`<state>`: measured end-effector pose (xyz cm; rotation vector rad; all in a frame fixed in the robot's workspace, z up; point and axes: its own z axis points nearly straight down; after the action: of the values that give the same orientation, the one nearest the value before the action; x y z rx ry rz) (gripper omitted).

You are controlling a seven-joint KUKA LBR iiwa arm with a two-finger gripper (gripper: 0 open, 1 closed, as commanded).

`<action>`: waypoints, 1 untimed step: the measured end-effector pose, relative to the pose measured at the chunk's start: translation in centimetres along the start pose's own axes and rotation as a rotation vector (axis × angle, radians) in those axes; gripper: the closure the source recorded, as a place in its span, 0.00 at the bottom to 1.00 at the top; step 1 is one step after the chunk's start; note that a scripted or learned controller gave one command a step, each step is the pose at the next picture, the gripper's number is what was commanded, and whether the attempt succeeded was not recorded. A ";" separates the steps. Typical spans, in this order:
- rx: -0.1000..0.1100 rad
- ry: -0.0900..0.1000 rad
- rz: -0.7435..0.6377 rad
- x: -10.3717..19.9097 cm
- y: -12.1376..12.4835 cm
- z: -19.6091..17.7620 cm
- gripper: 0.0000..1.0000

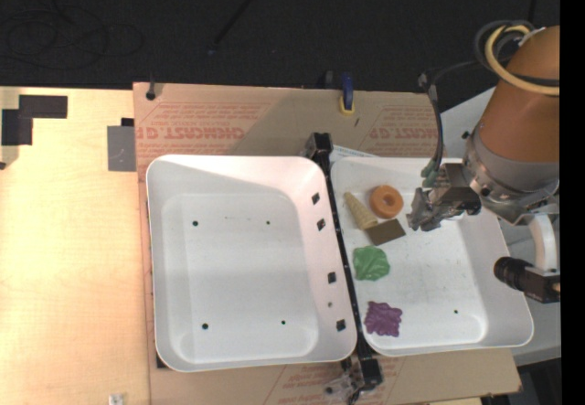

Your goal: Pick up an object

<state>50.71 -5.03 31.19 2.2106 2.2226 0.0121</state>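
Both bins, the left bin (174, 211) and the right bin (475, 303), look like smooth white plastic with a faint sheen, resting on matt brown cardboard (247, 124) printed with red lettering. The bench (64, 248) beside them is pale, smooth wood. The arm's orange band (526, 111) is glossy, and the gripper (428, 211) looks like dull grey metal.

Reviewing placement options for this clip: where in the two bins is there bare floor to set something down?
The left bin offers its whole floor. In the right bin, bare floor lies right of the green piece and purple piece. It is crowded near the orange ring, brown block and gripper.
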 end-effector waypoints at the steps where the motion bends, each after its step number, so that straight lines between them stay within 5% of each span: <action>1: 0.007 0.001 0.000 4.6 -0.2 -5.9 1.00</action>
<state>50.44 -0.47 37.10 2.2145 2.2259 0.0054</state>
